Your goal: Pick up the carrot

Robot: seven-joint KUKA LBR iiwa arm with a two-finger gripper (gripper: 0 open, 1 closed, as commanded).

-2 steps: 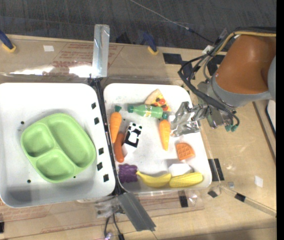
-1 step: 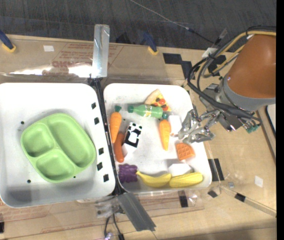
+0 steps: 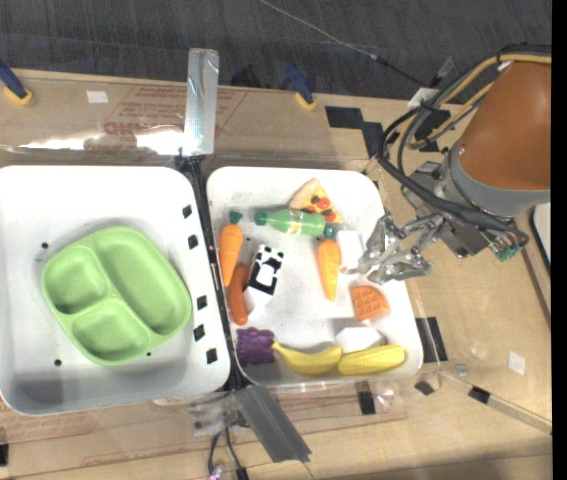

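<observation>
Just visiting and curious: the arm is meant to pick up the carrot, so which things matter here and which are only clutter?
For the job:
carrots and
gripper

Lying about:
green bottle
pizza slice
waffle
banana
corn cob
grapes
green divided plate

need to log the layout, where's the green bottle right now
The green bottle lies on its side near the far end of the right bin, just below the pizza slice and above the carrot.

Carrot: orange, tapered, lying flat in the right-hand bin, thick end up, tip pointing down. A second carrot lies alongside that bin's left wall.
</observation>
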